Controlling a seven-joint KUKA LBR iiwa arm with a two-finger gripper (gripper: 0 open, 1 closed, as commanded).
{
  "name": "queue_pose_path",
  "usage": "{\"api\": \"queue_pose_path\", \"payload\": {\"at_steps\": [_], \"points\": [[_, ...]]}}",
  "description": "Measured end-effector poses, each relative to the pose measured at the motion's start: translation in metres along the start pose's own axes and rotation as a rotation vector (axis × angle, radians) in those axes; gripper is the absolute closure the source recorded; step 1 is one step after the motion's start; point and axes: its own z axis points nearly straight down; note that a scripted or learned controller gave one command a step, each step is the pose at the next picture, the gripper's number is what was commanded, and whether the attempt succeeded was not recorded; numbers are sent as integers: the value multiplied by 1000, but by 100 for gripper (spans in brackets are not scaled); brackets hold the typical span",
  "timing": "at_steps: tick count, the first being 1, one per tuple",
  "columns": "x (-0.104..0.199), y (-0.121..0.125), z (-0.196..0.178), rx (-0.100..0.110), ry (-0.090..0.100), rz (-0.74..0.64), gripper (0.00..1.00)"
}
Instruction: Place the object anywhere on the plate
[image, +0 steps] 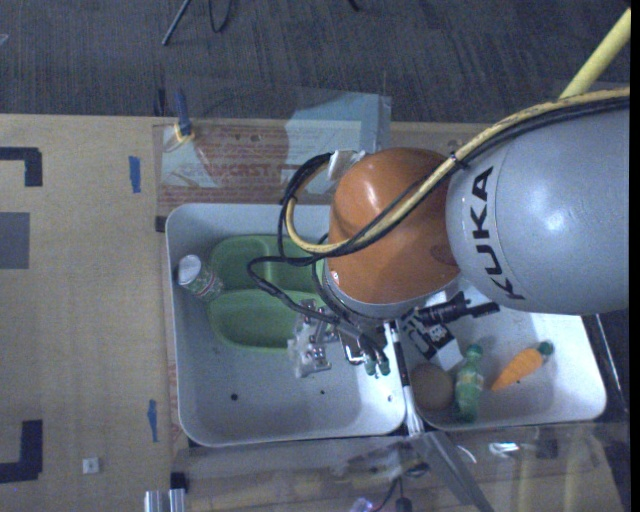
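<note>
Overhead, arm over green plate | fingers down, grip state unclear

Glossy orange band on smooth grey arm; matt green plate; smooth white plastic bin.

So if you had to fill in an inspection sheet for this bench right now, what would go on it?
Surface: two shallow white bins side by side, left bin and right bin, on a wooden bench.
Job's things: green plate in the left bin; a small bottle lies at its left edge.
Clutter: toy carrot, green bottle and a brownish round item in the right bin.
Grippers: gripper hangs over the left bin beside the plate; its state is unclear.
Cables: black and yellow cables loop around the orange wrist band.
Surroundings: blue tape marks on the bench, dark carpet beyond.
</note>
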Motion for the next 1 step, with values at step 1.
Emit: {"api": "queue_pose_path", "payload": {"at_steps": [1], "points": [[-61,11,-115,-1,-5,55,100]]}}
